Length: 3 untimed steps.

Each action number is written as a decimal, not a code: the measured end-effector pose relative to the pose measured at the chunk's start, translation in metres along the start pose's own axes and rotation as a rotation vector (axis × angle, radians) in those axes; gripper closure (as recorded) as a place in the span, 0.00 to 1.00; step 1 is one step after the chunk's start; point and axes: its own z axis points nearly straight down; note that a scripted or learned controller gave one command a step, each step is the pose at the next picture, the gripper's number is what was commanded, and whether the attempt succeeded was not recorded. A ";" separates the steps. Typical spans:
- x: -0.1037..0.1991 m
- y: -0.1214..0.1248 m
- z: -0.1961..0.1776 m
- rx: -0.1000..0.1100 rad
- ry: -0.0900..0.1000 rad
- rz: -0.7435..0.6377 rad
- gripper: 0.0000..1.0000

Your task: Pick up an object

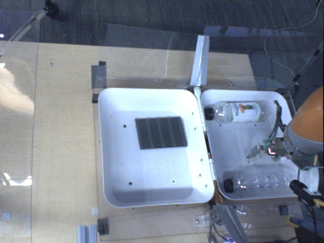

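So I'm running this one remotely. The grey arm with the orange band (310, 123) reaches into the right-hand shallow white plastic bin (238, 96), and I'll use that bin as my landmark. There are two candidates in it: a clear plastic bottle with a dark cap and a white label with orange on it (237, 112) lying on its side along the bin's far wall, and a second clear, label-free plastic bottle with a dark cap (258, 182) lying along the near wall. The gripper (268, 150) sits between the two, toward the bin's right side, apart from both as far as I can see. Honestly I can't tell how wide it's parted, too small and cluttered with cables, and I see nothing in it.

My take on doing this well: pick one bottle and commit. They're round and slick, so I'd close across the body, not along it, and come straight down so it can't roll off toward the wall. The left bin with the dark ribbed rectangular mat (161, 132) can be ignored.
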 end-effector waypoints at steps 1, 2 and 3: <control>0.050 0.086 0.015 0.011 0.005 -0.014 0.00; 0.094 0.122 0.017 0.029 0.003 -0.116 0.00; 0.086 0.147 0.014 0.124 0.028 -0.131 0.00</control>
